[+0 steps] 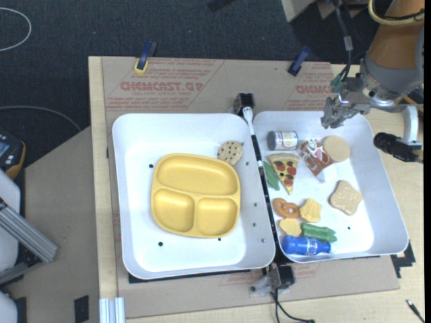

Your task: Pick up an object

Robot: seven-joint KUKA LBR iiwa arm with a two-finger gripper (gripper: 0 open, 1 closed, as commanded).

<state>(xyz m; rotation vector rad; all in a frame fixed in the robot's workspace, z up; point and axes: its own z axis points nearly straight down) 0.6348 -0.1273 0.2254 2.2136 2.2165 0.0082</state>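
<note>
My gripper hangs over the far edge of the right bin, just above a round tan bun and a red-brown wrapped snack. Nothing shows between its fingers. Around the right bin lie a small can, a pizza slice, a green pod, a toast slice, a pretzel, a yellow chip, a green bean and a blue bottle.
The left bin holds a yellow divided plate and a chocolate-chip cookie by its far right corner. A black clip sits at the divider between the bins. Cardboard lies under both bins.
</note>
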